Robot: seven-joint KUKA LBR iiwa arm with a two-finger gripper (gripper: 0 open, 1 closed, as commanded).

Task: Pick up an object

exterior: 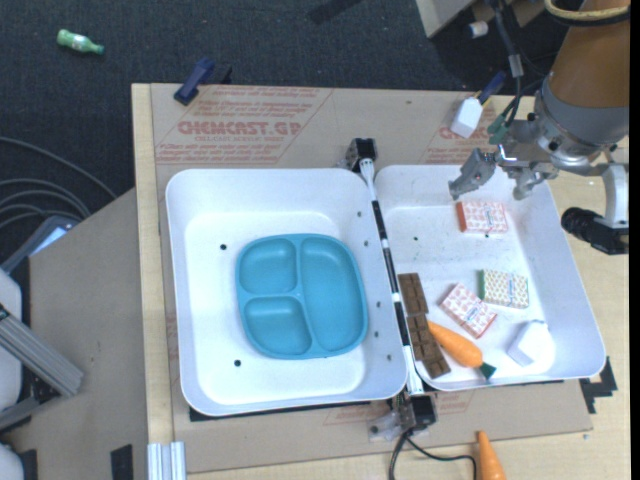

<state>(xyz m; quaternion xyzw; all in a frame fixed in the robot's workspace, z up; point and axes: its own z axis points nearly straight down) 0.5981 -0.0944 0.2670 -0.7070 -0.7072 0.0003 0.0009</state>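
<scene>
The left bin [190,208] is smooth white plastic, shallow, with rounded corners. In it lies a teal plate [300,296], glossy, a rounded rectangle split into three compartments, its long axis running from 11 to 5 o'clock.

Along the seam between the bins, inside the right bin [575,298] at its 7 o'clock corner, lies a brown chocolate bar [422,324], ridged into squares, its long axis running from 11 to 5. Touching its lower part is an orange carrot [457,345], smooth and tapered, long axis from 10 to 4, with the green stem end at 4 o'clock.

Just beside the carrot at 1 o'clock sits a flat square pack [469,310] with a red-and-white pattern, turned like a diamond. Near it at 2 o'clock is a second flat pack [506,289], green-edged and patterned, long axis near level. A third red-and-white pack [483,217] lies at the bin's 12 o'clock side, squared to the bench. At 5 o'clock of the bin rests a small white rounded lump [529,343], shape hard to tell.

The gripper [496,175] hangs above the third pack, its two metal fingers spread wide apart, nothing between them.
</scene>
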